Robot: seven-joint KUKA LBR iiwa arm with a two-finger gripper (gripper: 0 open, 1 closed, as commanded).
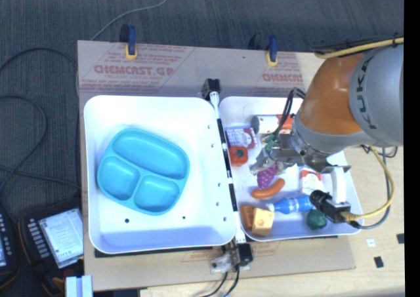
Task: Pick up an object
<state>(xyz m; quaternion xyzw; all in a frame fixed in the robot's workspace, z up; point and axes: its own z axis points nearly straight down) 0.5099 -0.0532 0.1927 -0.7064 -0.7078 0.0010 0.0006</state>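
the claw (pixel 268 160) hangs low in the right bin (pixel 349 178), its grey fingers narrowed right over a purple grape bunch (pixel 266 175) (whether they actually pinch it, i cannot tell; the tips blur into the fruit). just below the claw lies an orange hot dog (pixel 269 189), touching the grapes or nearly so. further below sits a yellow cheese block (pixel 262 221) on a brown piece, with a blue bottle (pixel 293 206) to the claw's lower right and a dark green lump (pixel 316 219) beyond that. left of the claw rests a red tomato (pixel 239 154), and up-left a small packet (pixel 238 136) with purple print. well to the claw's left, in the left bin (pixel 105 112), lies a blue tray (pixel 142 169) with three compartments.
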